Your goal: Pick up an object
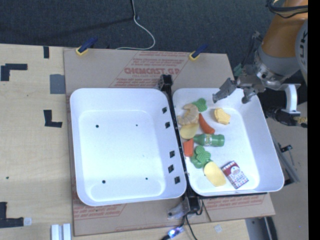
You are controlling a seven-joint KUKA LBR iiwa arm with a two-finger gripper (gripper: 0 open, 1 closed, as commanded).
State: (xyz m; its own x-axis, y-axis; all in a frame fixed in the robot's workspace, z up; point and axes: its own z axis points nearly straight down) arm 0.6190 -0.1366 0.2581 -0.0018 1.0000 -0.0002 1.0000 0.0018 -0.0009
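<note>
My gripper (235, 94) hangs open over the far edge of the right bin (260, 134), its two dark fingers spread apart with nothing between them. Just below it lies a yellow block (222, 116). Further left sit a green piece (200, 104), a beige lump (188, 115), a red-orange chili (205, 124) and a yellow round piece (189, 131). A green bottle (210, 140), an orange carrot (188, 147), a green leafy piece (201, 157), a yellow lemon-like piece (214, 174) and a small red box (235, 174) lie nearer the front.
The left bin (120, 144) stands beside the right one, joined by a black hinge strip (172, 134). Both rest on a cardboard sheet (145, 69) held by blue-and-yellow clamps (86, 45). A cable (142, 24) runs across the dark floor behind.
</note>
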